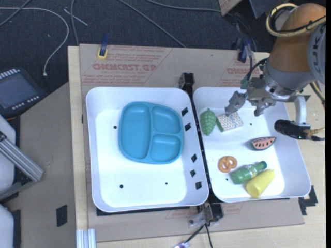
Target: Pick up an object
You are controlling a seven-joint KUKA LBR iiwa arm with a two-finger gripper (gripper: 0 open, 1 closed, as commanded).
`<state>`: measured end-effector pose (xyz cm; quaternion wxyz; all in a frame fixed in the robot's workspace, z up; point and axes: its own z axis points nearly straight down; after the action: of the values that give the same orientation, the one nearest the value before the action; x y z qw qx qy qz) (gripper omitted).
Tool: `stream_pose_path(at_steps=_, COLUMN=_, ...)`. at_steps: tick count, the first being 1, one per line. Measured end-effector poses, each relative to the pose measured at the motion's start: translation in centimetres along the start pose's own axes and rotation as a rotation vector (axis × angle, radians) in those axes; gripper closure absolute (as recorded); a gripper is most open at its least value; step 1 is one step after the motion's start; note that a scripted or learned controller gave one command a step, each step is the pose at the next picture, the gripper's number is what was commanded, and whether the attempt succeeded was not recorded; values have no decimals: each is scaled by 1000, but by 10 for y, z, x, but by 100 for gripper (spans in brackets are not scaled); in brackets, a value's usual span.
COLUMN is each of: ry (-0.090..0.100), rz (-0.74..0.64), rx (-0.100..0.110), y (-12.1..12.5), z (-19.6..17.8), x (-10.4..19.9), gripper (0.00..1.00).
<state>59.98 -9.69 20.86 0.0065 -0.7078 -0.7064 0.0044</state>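
two white bins [103, 154] sit on a tan board printed with red lettering [124, 66]. the left bin holds a light blue divided plate [151, 132]. the right bin [295, 164] holds a green bumpy item [208, 122], a pale square with a fine dotted or checked pattern, hard to make out [230, 121], a red watermelon slice with dark seeds [263, 143], an orange-brown pretzel [227, 164], a green bottle [247, 172] and a yellow object [260, 183]. the arm [295, 45] is grey with an orange band. the floor is dark with white cables [57, 14].
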Motion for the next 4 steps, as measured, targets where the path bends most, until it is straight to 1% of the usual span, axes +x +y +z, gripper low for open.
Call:
stream_pose_path(at_steps=1, ry=-1, rz=-2, rx=-14, y=3, z=-8, x=0, gripper=0)
stream_pose_path(at_steps=2, ry=-1, rz=-3, rx=-9, y=8, z=38, x=6, gripper=0)
stream_pose_path(at_steps=3, ry=-1, rz=-1, rx=-8, y=5, z=94, x=-4, gripper=0)
stream_pose_path(at_steps=4, ry=-2, rz=-2, rx=-11, y=5, z=125, x=-3, gripper=0)
